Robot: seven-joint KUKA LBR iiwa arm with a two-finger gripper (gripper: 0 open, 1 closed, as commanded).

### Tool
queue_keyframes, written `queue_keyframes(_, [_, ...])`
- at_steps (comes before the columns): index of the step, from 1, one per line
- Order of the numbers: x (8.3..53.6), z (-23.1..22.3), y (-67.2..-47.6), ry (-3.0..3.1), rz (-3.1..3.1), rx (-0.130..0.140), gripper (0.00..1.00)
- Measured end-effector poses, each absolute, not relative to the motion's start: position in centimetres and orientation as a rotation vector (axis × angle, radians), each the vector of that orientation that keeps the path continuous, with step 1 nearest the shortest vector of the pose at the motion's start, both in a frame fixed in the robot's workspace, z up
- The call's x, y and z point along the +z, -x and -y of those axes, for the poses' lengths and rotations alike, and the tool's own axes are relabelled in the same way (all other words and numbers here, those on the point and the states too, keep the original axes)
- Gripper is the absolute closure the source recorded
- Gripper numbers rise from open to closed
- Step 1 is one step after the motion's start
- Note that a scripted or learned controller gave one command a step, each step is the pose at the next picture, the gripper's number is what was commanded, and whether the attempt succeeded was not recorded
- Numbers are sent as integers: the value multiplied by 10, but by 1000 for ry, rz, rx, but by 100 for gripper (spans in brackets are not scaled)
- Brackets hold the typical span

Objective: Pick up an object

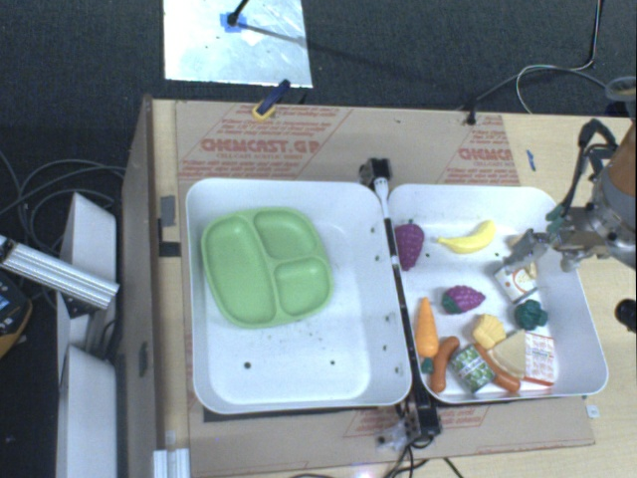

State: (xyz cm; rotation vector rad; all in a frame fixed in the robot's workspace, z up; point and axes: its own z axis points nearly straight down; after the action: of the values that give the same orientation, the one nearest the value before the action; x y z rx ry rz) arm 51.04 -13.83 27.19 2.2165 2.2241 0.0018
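The metal two-finger gripper (525,257) hangs over the right white bin's (587,352) three-o'clock side. Its state: cannot tell. A yellow plastic banana (468,238) lies at its nine o'clock.

Quick count: two white bins, left bin (214,366) and right bin (587,361). One green divided plate (266,266) in the left one. Right one has two purple grape bunches, far (409,241) and near (463,298), one banana (470,237), one carrot (426,329), one broccoli piece (530,314), plus a jumbled near pile I can't count.
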Motion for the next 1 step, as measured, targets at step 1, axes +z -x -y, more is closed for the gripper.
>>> queue_keyframes(1, [186,126,-566,-2218,-2226,-1,0])
